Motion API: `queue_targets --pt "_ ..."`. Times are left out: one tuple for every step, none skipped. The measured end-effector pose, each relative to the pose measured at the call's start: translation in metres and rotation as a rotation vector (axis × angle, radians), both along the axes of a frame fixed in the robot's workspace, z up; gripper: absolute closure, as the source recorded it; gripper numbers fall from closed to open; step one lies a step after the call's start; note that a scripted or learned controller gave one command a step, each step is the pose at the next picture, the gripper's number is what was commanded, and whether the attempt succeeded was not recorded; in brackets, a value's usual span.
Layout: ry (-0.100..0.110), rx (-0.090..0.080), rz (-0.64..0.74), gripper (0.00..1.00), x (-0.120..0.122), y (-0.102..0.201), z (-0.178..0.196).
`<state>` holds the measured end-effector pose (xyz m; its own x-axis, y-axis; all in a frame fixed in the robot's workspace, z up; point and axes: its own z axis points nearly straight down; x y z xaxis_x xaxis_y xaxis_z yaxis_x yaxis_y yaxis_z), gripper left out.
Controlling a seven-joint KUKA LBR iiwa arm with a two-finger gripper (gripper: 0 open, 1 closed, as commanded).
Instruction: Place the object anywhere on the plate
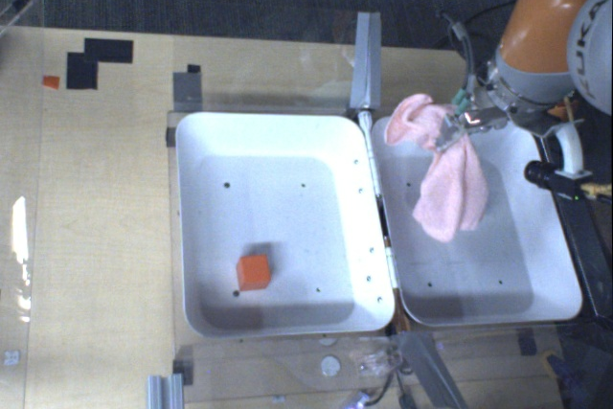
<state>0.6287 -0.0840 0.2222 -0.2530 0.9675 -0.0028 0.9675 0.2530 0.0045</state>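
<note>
Gripper [458, 122]: your fingers sit pinched on the upper part of the soft pink cloth [448, 182] | Cloth: it hangs from the grip over the right white bin [536, 292], long axis running down toward the bin's near side | No plate is visible to you | Left white bin [287, 158]: small orange block [254, 272] well to the cloth's left.

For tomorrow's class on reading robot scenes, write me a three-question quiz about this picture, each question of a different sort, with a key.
1. True or false: the orange block lies in the left bin.
2. What colour is the cloth?
A. blue
B. pink
C. green
3. Fill in: the cloth hangs from the gripper above the ____ bin.

Key: 1 true; 2 B; 3 right.
</note>
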Motion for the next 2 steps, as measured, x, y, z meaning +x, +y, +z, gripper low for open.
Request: queue_targets --pt "0.0 0.0 0.007 1.0 0.003 0.001 0.001" --pt "0.001 -0.001 0.408 1.0 0.009 0.046 0.007"
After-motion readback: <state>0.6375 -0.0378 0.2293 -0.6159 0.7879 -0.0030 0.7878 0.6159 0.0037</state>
